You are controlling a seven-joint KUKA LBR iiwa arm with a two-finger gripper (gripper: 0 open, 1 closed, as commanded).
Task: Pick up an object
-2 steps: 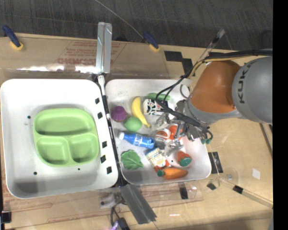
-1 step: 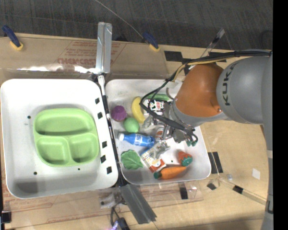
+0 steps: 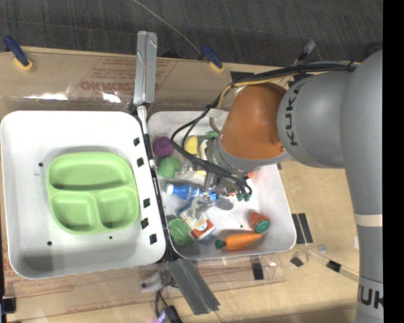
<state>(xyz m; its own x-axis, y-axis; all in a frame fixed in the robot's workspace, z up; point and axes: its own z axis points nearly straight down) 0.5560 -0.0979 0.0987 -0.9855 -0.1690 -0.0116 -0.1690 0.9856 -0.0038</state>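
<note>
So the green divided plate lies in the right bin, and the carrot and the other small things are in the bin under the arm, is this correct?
Not quite. The camera view shows the green divided plate in the left bin, not the right one. The rest holds: the carrot and the other small things lie in the right bin, under the arm.

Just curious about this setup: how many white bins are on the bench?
2. The left bin holds a green divided tray; the right bin holds small toys beneath the arm, which may hide some.
</note>
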